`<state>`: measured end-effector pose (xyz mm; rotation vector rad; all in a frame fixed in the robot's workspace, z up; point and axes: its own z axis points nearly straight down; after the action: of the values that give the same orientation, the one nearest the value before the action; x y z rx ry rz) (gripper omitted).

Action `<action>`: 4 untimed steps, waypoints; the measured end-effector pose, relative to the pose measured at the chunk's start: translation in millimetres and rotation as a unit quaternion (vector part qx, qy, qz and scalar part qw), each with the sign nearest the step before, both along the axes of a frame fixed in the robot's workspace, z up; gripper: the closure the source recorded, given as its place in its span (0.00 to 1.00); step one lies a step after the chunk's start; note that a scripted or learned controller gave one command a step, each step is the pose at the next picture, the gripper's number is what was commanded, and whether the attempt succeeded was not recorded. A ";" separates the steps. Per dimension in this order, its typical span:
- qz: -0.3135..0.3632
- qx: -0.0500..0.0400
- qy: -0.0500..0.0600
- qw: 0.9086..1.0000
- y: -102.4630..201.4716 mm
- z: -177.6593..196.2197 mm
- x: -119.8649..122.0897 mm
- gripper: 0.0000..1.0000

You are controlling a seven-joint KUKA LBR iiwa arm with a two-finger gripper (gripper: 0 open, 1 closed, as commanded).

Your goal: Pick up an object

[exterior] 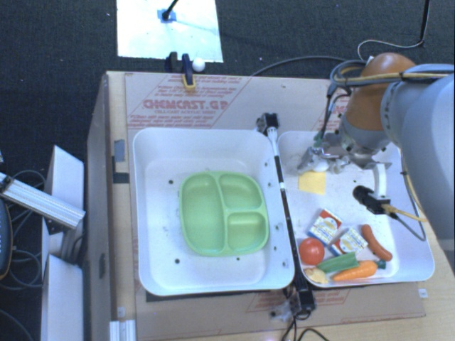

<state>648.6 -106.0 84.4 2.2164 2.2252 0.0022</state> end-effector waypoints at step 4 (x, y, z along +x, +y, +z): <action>0.000 0.000 -0.001 1.000 9.1 11.3 -25.8 1.00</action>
<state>622.8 -96.9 95.7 2.2152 2.2230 0.0043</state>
